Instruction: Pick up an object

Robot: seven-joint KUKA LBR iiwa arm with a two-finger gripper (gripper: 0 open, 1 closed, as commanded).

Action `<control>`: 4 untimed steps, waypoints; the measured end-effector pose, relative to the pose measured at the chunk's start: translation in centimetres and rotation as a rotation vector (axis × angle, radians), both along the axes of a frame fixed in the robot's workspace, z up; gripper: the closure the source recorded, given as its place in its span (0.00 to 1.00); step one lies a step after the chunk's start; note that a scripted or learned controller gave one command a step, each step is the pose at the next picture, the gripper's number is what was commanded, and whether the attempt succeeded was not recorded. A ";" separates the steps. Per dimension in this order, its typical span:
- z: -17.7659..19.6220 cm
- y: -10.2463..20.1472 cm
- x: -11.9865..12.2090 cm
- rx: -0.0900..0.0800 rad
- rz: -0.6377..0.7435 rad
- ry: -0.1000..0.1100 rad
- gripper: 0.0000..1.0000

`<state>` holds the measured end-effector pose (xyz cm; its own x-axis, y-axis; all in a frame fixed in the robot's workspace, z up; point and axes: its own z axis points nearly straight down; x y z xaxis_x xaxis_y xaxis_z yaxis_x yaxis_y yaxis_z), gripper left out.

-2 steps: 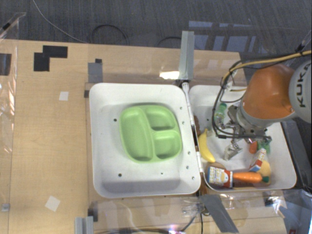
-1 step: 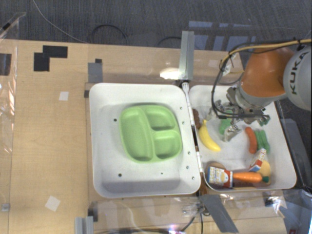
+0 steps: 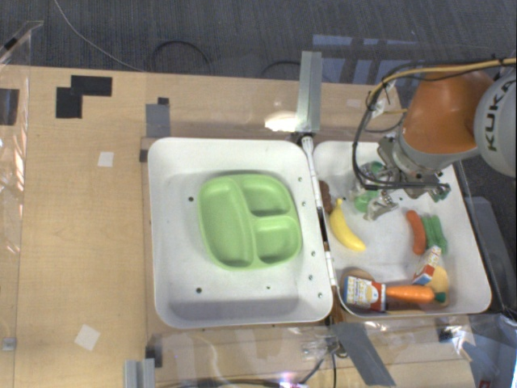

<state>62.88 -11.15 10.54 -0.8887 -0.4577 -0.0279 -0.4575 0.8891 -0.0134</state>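
Observation:
My gripper [image 3: 381, 207] hangs low over the middle of the right bin [image 3: 478, 285], under the grey wrist and orange band. A yellow banana [image 3: 347, 229] lies just to its left, apart from it. To its right lie a red sausage [image 3: 416, 230] and a dark green vegetable [image 3: 436, 231]. A small green item [image 3: 372, 170] shows beside the wrist at the gripper's upper left. Along the bin's front edge rest an orange carrot [image 3: 409, 294], a red-labelled can [image 3: 365, 291] and a small bottle [image 3: 429, 267].
The left bin [image 3: 170, 285] holds a green divided plate [image 3: 249, 221]. A brown item [image 3: 325, 194] sits against the ridge between the bins. Black cables loop from the arm over the back of the right bin. Metal brackets stand behind the bins.

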 end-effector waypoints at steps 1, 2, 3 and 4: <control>12.8 5.9 2.8 0.003 -0.085 0.008 1.00; 13.7 5.8 2.9 0.004 -0.086 0.005 1.00; 15.1 5.9 3.1 0.006 -0.085 -0.007 1.00; 19.7 2.6 4.2 0.000 -0.073 0.016 1.00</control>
<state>67.08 -8.56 30.24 -0.9198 -0.3921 -0.0136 -0.3920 0.9199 -0.0065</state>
